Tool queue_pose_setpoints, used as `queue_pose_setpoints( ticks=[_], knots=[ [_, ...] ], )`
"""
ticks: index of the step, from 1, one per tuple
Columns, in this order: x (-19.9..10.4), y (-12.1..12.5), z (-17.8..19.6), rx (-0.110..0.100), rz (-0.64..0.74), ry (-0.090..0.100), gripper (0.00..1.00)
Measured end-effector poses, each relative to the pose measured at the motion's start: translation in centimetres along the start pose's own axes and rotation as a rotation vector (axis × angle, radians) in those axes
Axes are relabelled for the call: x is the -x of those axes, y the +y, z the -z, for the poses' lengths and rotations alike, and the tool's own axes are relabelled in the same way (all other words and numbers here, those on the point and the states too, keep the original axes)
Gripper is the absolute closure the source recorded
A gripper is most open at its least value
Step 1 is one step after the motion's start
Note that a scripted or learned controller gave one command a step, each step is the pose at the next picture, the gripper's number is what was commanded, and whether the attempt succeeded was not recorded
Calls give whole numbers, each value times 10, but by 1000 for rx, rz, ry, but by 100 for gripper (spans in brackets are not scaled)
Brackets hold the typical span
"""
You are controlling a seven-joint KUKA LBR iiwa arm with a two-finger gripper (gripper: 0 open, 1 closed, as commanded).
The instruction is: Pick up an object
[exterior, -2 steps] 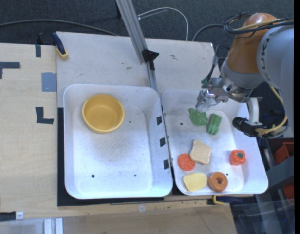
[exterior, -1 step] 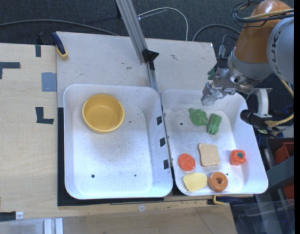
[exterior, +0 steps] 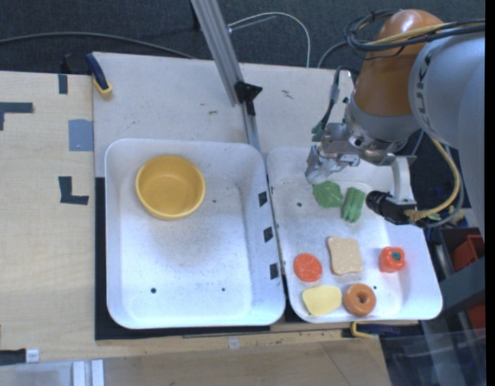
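Lettuce (exterior: pixel 327 192) sits under the pincer (exterior: pixel 321 170) — cucumber (exterior: pixel 353 203) just beside.

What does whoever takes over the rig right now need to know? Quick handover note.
Pincer: low in the right bin, at its far end, just above the green leafy piece; grip state unclear, nothing seen held.
Right bin: pickle, bread slice, tomato slice, red pepper, yellow piece, donut.
Left bin: yellow bowl.
Done: nothing lifted.
Left: grasp and lift one item.
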State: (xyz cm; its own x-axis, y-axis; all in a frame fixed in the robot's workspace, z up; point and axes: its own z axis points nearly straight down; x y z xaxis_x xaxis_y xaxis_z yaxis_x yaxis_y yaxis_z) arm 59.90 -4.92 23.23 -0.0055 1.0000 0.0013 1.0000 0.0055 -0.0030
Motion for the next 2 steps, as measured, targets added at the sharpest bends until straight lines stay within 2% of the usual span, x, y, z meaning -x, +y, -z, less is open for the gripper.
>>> queue_pose_setpoints(
  ticks=[2],
  knots=[
    [-112,-21,9,1,3,0,100]
  ],
)
